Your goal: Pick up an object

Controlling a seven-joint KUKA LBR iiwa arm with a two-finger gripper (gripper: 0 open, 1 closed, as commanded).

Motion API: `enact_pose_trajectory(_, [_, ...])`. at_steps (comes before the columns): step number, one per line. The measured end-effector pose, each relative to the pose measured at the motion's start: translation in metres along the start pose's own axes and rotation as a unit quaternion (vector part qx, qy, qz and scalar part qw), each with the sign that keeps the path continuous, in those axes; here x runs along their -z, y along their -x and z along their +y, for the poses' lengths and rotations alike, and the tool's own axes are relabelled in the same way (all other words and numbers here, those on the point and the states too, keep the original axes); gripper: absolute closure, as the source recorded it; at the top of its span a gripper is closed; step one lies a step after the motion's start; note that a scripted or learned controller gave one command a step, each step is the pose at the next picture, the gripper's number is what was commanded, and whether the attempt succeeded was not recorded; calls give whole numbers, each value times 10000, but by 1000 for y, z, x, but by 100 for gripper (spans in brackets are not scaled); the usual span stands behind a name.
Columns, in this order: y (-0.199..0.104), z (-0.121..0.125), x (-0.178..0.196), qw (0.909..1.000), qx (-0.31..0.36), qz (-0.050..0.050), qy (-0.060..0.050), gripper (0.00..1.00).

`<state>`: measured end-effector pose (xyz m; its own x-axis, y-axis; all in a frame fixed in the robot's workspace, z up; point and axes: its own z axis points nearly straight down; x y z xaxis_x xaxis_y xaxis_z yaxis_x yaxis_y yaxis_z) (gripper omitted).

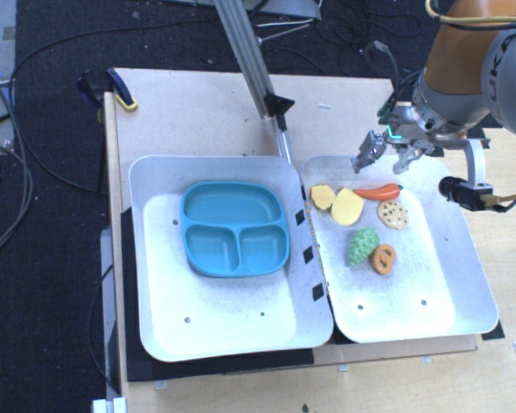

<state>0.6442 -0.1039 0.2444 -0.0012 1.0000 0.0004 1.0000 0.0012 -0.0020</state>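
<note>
Several small food toys lie in the right bin (pixel 430 304): two yellow pieces (pixel 337 203), a red-orange carrot-like stick (pixel 377 192), a round cracker (pixel 393 215), a green broccoli-like lump (pixel 361 247) and an orange pretzel ring (pixel 383 259). My gripper (pixel 385 155) hangs over the far edge of that bin, just above and behind the red-orange stick. Its fingers (pixel 367 154) are spread apart and nothing sits between them.
The left bin (pixel 159 308) holds a blue divided tray (pixel 236 229). A slanted metal pole (pixel 245 46) runs down to the gap between the bins. A yellow-and-black clamp (pixel 119 90) sits at the bench's far left corner. Cables trail across the dark floor.
</note>
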Motion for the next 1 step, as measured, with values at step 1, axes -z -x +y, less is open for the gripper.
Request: enact_pose_trajectory(1, [0, 1, 1, 10000, 1, -1, 12, 0])
